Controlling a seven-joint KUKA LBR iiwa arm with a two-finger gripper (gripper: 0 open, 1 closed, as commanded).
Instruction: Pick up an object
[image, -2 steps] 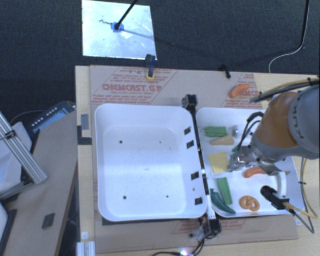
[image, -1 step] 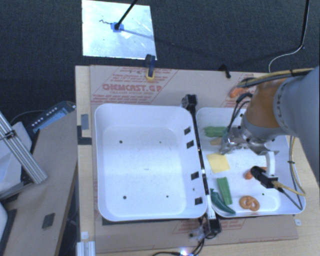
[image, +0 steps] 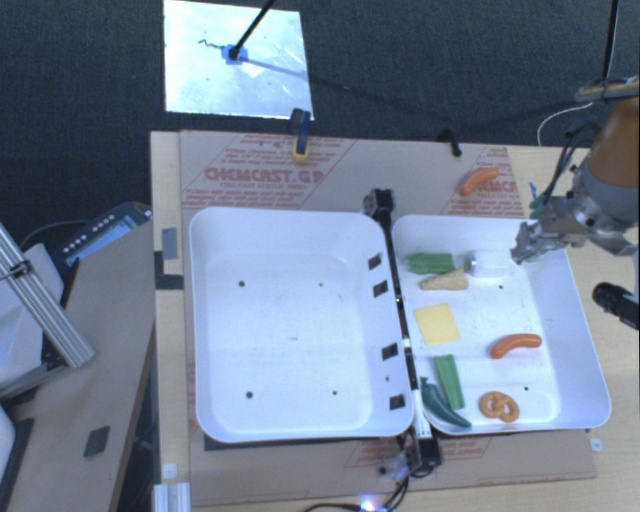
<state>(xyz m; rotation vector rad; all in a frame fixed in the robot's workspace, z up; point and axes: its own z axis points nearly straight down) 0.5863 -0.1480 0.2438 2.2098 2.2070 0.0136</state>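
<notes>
The right bin (image: 578, 330) holds a green block (image: 431, 263), a beige piece (image: 444, 283), a yellow square (image: 437, 324), an orange sausage (image: 515, 346), a green strip (image: 448, 379), a dark green pepper (image: 442, 408), a pretzel (image: 498, 405) and a small clear item (image: 485, 264). My gripper (image: 524, 250) hangs over the bin's far right part, near the clear item. Nothing shows between its fingers, and their gap is too small to read.
The left bin (image: 290, 330) lies beside the right one, with black clips (image: 380, 290) along the shared rim. A second orange sausage (image: 479, 180) lies on the cardboard behind the right bin. A yellow-blue clamp (image: 299, 135) stands at the back.
</notes>
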